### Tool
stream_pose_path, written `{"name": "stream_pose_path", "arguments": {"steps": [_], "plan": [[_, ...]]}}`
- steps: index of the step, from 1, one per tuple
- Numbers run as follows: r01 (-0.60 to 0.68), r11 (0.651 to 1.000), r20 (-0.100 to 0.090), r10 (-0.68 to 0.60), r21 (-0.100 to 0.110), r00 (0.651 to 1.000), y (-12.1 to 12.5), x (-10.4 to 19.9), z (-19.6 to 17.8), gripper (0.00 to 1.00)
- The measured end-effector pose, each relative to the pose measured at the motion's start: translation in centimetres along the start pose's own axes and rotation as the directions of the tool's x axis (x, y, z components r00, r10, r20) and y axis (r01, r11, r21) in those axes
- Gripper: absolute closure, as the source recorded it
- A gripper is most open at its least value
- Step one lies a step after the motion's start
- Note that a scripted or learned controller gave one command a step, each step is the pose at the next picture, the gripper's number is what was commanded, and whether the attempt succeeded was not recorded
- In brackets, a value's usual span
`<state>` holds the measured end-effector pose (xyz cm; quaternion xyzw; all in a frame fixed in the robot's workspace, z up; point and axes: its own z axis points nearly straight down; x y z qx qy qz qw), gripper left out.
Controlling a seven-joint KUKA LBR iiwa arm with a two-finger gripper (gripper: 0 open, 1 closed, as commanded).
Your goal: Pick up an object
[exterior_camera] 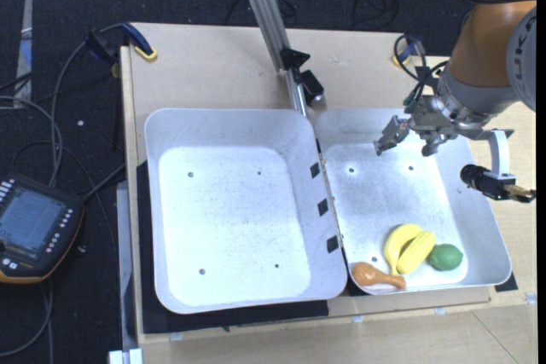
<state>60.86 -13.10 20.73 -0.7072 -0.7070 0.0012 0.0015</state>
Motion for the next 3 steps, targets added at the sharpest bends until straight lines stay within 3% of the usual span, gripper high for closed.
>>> {"name": "stream_pose_path", "arguments": {"steps": [2,3], "plan": [[0.0,1.0,0.0,0.0,0.001,1.0,0.3,-0.6,11.2,0.0],[0.0,1.0,0.0,0.0,-0.004,1.0,0.4,-0.6,9.9,1.0]]}}
